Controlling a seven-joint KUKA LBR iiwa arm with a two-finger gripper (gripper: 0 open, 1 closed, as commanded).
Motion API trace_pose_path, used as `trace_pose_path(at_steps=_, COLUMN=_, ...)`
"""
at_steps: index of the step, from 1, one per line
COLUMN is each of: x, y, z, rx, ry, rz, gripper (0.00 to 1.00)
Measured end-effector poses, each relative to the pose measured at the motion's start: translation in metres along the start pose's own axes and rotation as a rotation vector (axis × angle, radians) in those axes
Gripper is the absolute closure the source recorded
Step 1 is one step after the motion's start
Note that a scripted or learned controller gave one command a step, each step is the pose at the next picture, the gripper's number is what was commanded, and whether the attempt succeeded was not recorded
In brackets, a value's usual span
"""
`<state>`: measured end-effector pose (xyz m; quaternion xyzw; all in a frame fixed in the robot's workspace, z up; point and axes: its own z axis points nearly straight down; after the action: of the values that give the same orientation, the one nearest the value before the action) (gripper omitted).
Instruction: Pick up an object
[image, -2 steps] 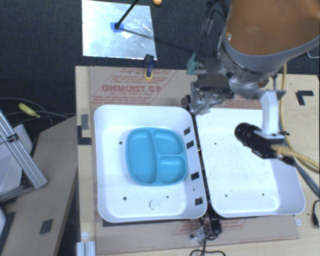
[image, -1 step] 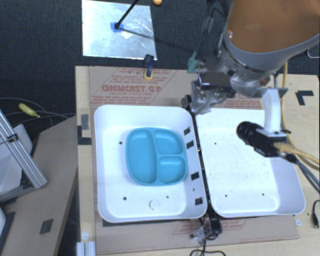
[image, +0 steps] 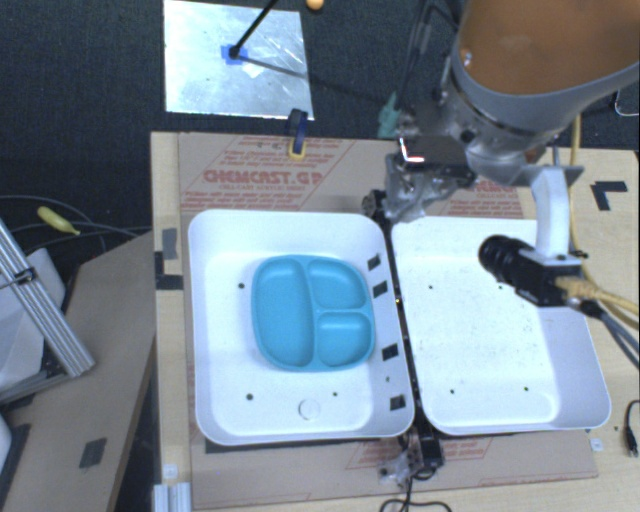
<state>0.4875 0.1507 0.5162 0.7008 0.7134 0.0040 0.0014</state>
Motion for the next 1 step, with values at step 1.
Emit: trace_pose_path(at_steps=1, x=0.0002, y=0.0005, z=-0.011, rx=-0.002, ry=0.001, rz=-0.006, gripper=1.0)
